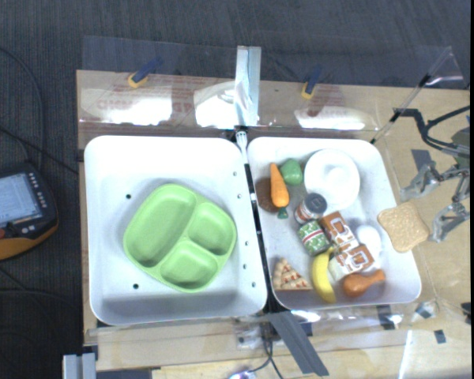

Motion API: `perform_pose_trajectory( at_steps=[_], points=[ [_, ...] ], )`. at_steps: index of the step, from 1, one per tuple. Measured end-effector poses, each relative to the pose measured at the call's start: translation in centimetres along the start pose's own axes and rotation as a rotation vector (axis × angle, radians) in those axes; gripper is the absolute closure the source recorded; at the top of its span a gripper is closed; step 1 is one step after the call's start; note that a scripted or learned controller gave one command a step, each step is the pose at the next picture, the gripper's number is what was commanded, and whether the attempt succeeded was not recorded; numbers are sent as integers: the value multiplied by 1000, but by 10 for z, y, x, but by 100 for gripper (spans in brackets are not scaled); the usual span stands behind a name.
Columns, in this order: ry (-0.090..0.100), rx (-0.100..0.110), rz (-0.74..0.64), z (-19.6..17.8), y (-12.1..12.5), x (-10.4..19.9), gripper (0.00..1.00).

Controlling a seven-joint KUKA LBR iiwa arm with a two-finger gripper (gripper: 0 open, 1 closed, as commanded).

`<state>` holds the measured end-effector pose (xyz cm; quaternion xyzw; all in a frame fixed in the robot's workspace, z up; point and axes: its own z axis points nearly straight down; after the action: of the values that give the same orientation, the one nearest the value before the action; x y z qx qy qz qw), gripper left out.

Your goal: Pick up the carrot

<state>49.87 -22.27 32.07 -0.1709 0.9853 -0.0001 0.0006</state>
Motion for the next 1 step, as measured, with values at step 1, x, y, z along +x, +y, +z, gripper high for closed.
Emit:
perform_pose_trajectory(
  at_steps=[1],
  points=[
    [1,-2,-326,33,-1,-5,100]
  ],
)
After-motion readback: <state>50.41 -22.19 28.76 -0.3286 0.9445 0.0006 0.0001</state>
